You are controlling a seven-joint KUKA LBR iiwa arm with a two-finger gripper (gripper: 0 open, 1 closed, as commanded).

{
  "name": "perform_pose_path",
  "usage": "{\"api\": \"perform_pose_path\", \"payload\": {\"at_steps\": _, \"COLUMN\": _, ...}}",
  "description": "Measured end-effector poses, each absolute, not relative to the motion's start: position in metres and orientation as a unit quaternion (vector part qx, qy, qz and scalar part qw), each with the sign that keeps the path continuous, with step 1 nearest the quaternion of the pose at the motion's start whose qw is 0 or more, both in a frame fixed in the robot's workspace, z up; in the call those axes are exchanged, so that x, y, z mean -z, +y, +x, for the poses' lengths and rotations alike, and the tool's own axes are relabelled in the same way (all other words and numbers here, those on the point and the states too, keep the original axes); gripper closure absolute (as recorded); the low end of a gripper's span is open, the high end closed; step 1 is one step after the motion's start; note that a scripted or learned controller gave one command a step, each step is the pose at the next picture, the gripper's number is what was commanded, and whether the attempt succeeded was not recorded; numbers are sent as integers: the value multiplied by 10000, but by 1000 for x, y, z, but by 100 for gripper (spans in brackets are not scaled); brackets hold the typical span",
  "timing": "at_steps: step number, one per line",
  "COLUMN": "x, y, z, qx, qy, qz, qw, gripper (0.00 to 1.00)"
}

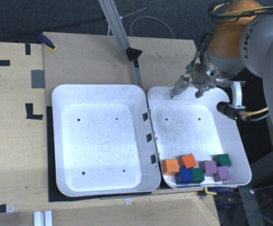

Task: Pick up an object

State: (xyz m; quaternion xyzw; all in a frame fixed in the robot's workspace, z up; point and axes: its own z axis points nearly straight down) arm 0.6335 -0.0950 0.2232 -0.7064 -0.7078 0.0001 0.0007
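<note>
Several small blocks lie along the near edge of the right bin (pixel 230 126): an orange block (pixel 170 166), a darker orange one (pixel 188 160), a blue one (pixel 185 175), a green one (pixel 198 174), two purple ones (pixel 210 166) (pixel 223 173) and a dark green one (pixel 222 160). My gripper (pixel 188 91) hangs over the far rim of the right bin, well away from the blocks. Its two fingers (pixel 176 91) are spread apart and open, with nothing between them.
The left bin (pixel 61 140) stands beside the right one, with black clips between them. A slanted metal pole (pixel 119 29) rises behind the bins. A loose cable (pixel 242 113) hangs at the arm's right. Bare bench lies to the left.
</note>
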Motion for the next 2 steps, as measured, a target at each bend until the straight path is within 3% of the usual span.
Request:
{"api": "perform_pose_path", "payload": {"at_steps": 1, "x": -347, "y": -141, "z": 551, "qx": 13, "qy": -7062, "qz": -7080, "qw": -35, "gripper": 0}}
{"api": "perform_pose_path", "payload": {"at_steps": 2, "x": -452, "y": -169, "z": 527, "qx": 16, "qy": -7067, "qz": -7075, "qw": -42, "gripper": 0}}
